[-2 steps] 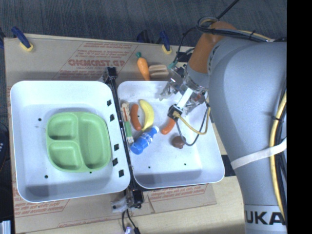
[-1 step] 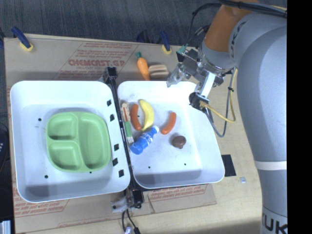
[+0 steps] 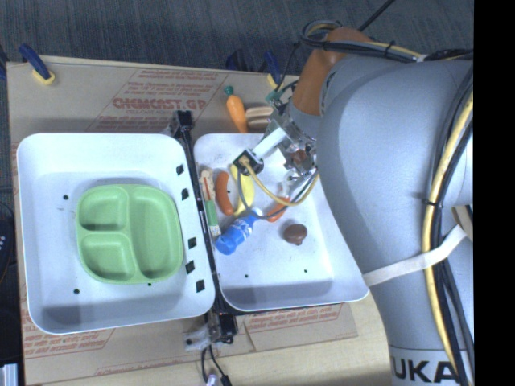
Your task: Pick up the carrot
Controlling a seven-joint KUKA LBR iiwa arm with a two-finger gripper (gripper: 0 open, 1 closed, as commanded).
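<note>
Two bins sit on cardboard [image 3: 153, 95] printed "CHEMCAST GP". "UKA" reads on the arm [image 3: 402, 175]. A carrot [image 3: 236, 111] lies outside the right bin [image 3: 322, 284], behind it. Whether the gripper [image 3: 299, 166] is apart cannot be told.

One camera covers this, fixed high above the bench [image 3: 161, 87] and looking down at a slant, so the far edge sits at the top of the picture and the near edge at the bottom. Both white bins fit in the frame: the left bin [image 3: 40, 215] lies fully in view, and the right bin [image 3: 322, 284] has its right side covered by the grey arm [image 3: 394, 175], which comes in from the right and looms large, close to the lens. Dark floor [image 3: 121, 14] shows beyond the far edge. The view is near enough to read the print on the cardboard.
</note>
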